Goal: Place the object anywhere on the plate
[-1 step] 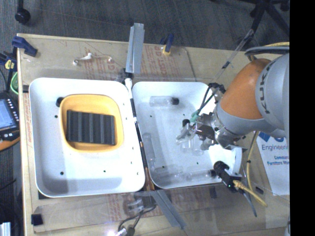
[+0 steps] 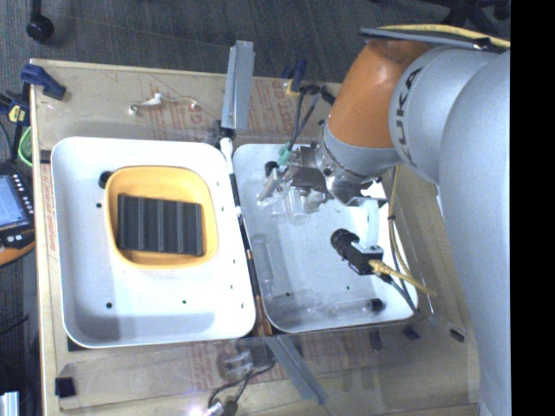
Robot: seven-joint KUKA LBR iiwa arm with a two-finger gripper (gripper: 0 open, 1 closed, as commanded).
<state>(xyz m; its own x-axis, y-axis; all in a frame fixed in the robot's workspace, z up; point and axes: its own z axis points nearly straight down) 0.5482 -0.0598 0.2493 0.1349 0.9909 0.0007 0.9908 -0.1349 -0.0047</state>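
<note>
A yellow plate [image 2: 160, 180] with a dark grey ridged slab [image 2: 162, 225] on it lies in the left bin [image 2: 87, 302]. My gripper [image 2: 293, 194] hangs over the upper part of the right bin [image 2: 303, 319], well to the right of the plate. Nothing can be seen held in it. A clear, see-through tube-like object [image 2: 342, 306] with a small black end [image 2: 375, 304] lies along the right bin's near wall. Another faint clear piece [image 2: 264, 265] lies beside that bin's left wall.
The grey and orange arm [image 2: 408, 102] covers the right bin's far right corner. A grey bar [image 2: 236, 85] stands up behind the divide between the bins. A blue clamp [image 2: 39, 78] and a handset [image 2: 13, 206] sit at the bench's left edge.
</note>
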